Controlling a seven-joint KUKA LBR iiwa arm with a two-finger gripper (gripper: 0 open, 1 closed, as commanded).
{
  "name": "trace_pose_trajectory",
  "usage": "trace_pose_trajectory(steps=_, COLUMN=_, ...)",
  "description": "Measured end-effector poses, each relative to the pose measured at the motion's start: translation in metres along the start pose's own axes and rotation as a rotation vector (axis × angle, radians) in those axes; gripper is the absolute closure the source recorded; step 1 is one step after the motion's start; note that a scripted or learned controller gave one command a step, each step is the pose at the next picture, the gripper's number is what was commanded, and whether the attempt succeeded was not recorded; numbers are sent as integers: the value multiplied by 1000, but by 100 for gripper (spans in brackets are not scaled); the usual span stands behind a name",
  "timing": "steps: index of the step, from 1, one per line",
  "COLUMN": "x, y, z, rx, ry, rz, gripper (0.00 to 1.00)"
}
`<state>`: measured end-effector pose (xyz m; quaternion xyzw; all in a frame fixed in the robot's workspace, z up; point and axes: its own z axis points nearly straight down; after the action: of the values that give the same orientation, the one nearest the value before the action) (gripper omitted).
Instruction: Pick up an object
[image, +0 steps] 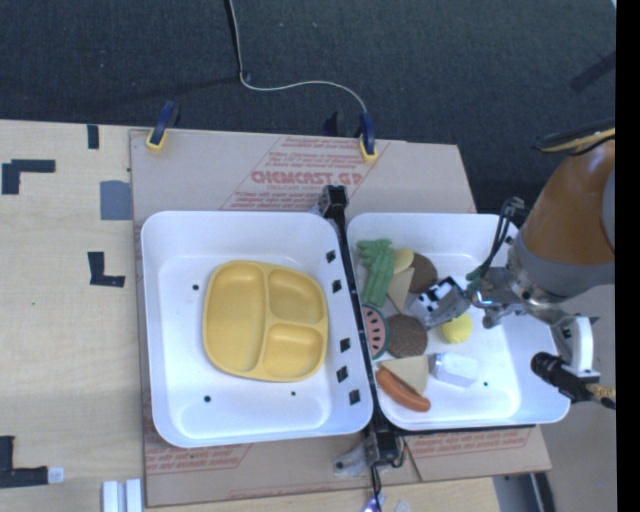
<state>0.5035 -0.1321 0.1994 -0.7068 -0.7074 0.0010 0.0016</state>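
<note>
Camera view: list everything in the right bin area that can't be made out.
- Gripper: small and dark against the toys, so whether it grips anything cannot be told.
- Flat brown round toy: too small to identify.
- Pale block by the orange sausage-shaped toy: washed out against the white right bin.
- Grey arm: cut off by the view's right side.

bins: 2, left (160, 300) and right (500, 230) | yellow tray (265, 320): 1 | hot dog (402, 388): 1 | clamps: 2, yellow-tipped (160, 127) and (367, 135)

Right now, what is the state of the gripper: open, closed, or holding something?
Gripper: it sits low in the right bin among the toy food, but open, closed or holding cannot be told from this view.
</note>
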Motion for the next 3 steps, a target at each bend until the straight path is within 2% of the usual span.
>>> trace_pose_trajectory(steps=1, x=-3, y=10, z=118, rx=2, ry=1, rz=1, gripper=0)
trace_pose_trajectory(steps=2, x=-2, y=12, z=101, rx=-5, ry=2, rz=0, gripper=100)
trace_pose_trajectory(steps=3, x=-2, y=11, z=102, rx=-1, ry=3, rz=0, gripper=0)
